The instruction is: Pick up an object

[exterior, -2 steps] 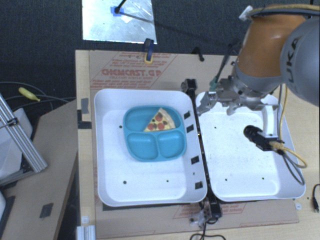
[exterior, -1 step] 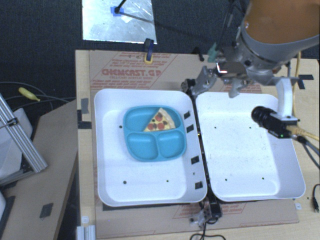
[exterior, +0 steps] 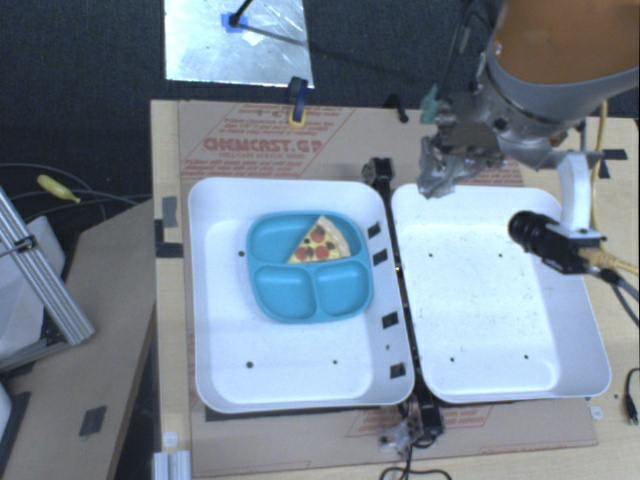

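Observation:
A blue divided plate (exterior: 285, 293) lies in the left white bin (exterior: 290, 378). A toy pizza slice (exterior: 322, 242) with red dots rests in the plate's upper right compartment. My gripper (exterior: 437, 180) hangs high over the top left corner of the right bin (exterior: 500, 358), up and to the right of the plate and well apart from it. Nothing shows between the fingers. The large grey and orange wrist above hides part of the gripper.
A black cylindrical device (exterior: 545, 240) on a white bracket juts in over the right bin's right side. Black clips (exterior: 388, 318) line the seam between the bins. Cardboard lies under both bins; a shiny metal sheet (exterior: 238, 26) sits beyond the bench's back edge.

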Controlling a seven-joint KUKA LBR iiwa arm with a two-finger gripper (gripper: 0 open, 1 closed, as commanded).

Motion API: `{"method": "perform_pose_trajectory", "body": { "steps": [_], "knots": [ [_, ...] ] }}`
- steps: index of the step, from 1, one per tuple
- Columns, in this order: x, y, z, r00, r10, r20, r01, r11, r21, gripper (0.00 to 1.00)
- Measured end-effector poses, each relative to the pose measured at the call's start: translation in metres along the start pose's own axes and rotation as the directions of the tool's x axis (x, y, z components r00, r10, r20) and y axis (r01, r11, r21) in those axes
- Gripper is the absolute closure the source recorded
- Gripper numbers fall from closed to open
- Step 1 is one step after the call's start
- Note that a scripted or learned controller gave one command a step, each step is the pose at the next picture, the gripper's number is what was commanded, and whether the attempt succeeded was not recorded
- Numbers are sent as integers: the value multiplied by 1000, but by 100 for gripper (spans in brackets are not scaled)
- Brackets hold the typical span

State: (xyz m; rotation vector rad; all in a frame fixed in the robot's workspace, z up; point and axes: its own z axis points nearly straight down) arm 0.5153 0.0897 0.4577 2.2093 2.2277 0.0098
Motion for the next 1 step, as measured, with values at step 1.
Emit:
{"method": "perform_pose_trajectory", "body": {
  "steps": [1],
  "knots": [
    [18, -10, 146, 1000, 6, 4, -7, 1000, 21, 100]
  ]
}}
